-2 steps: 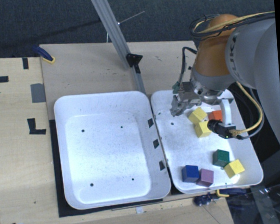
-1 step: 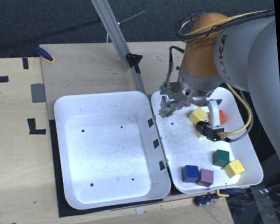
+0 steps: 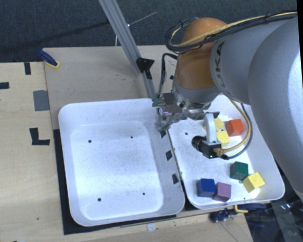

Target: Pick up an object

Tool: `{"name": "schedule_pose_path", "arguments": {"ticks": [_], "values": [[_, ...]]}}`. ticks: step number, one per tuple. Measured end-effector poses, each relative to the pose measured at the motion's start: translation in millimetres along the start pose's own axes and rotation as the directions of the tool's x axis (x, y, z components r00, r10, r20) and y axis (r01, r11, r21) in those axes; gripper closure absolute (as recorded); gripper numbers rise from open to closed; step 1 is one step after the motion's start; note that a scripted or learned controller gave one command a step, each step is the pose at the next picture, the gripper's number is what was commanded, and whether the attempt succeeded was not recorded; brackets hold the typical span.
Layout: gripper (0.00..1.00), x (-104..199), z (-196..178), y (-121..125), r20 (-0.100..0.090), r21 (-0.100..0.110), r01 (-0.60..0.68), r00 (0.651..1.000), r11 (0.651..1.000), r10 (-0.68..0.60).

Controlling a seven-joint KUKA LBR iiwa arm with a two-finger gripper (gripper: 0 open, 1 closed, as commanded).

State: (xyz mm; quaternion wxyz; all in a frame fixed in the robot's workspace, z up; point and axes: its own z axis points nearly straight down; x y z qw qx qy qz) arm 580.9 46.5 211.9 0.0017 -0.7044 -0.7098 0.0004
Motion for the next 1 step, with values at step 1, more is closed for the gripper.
{"name": "schedule_pose_path", "arguments": {"ticks": [1], "values": [[1.0, 41.2, -13.0, -11.3, 0.001, -0.002, -0.001, 1.0, 1.0, 0.001]]}}
